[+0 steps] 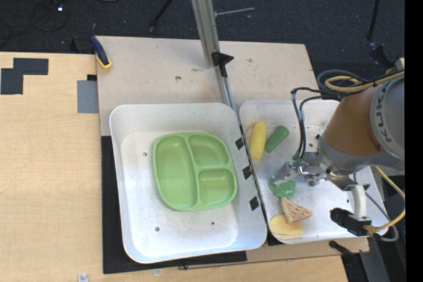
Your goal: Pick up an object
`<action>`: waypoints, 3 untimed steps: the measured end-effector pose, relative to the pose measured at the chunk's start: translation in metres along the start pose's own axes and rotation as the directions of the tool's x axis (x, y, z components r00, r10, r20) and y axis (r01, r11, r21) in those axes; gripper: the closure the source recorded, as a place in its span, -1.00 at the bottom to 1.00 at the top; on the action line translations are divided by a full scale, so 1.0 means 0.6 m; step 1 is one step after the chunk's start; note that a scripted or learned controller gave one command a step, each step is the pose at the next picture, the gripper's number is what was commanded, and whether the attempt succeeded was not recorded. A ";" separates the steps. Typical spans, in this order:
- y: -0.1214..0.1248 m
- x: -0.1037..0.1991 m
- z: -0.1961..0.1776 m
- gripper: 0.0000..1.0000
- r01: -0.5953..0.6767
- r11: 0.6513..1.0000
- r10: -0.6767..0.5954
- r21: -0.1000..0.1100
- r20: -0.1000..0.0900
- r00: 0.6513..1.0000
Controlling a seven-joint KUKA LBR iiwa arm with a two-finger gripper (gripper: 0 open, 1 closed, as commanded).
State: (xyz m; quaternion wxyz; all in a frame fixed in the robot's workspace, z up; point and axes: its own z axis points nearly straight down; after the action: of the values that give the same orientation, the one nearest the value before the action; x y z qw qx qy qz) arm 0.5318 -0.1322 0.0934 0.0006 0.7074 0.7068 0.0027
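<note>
Gripper (pixel 285 175) comes first: it hangs low in the right bin (pixel 317 226), directly over a small dark green object (pixel 285 189), with the grey arm (pixel 360 132) reaching in from the right. It appears to touch the top of that green piece, but whether anything is actually gripped I cannot tell (metal and toy merge at this slant), so no hold should be assumed.

That position fits the task: any single object will do, and the green piece sits near the bin's middle, apart from its neighbours, which probably makes it the easiest target.

Just below it lies a tan wedge (pixel 295 212), like a slice of cheese, resting against a pale yellow round piece (pixel 285 228) at the bin's front edge. Above the tool, a yellow corn cob (pixel 257 140) lies next to the left wall, with a green pod-shaped piece (pixel 275 137) just beside it. That makes five loose objects in the right bin, one of each kind.

The left bin (pixel 132 221) holds one light green divided plate (pixel 195 170) with three compartments, lying flat, presumably a place to set things down.

Bins: two. Arms: one.
</note>
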 end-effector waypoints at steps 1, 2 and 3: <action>0.003 -0.001 -0.019 1.00 -0.003 1.000 0.003 -0.006 0.000 1.000; -0.012 -0.002 -0.099 1.00 0.001 1.000 -0.001 0.004 0.003 1.000; -0.004 0.007 -0.201 1.00 0.002 1.000 -0.002 0.000 0.004 1.000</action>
State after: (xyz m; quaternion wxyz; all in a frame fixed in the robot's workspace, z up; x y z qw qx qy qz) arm 0.5287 -0.1285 0.2143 0.0017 0.7065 0.7077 0.0013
